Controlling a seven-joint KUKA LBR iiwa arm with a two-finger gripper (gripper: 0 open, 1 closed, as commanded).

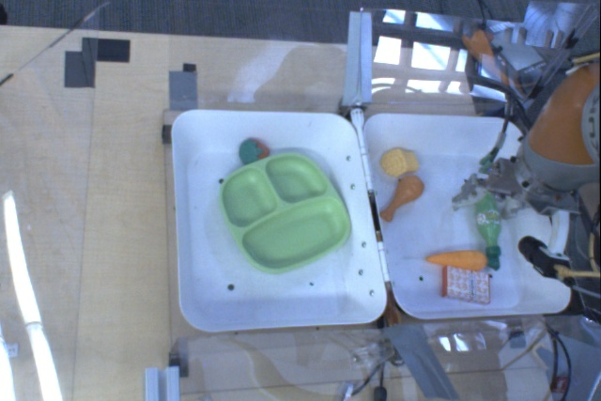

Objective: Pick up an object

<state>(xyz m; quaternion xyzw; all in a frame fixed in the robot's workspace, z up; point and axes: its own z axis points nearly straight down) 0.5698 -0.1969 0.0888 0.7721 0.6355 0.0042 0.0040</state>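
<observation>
My gripper (487, 192) is low in the right bin (423, 291), at its right side, and stands open. A green bottle (487, 228) lies directly below it, its upper end reaching up between the fingers, which straddle it without closing on it. A carrot (457, 259) lies just in front of the bottle, with a red and white box (467, 284) beyond it. Further left in the same bin are a drumstick (402, 196) and a yellow corn piece (398, 161).
The left bin (202, 296) holds a green divided plate (285, 210) with a small green and red object (253, 149) at its far corner. A raised divider (368, 202) separates the two bins. The arm's orange band (568, 122) hangs over the right bin's right edge.
</observation>
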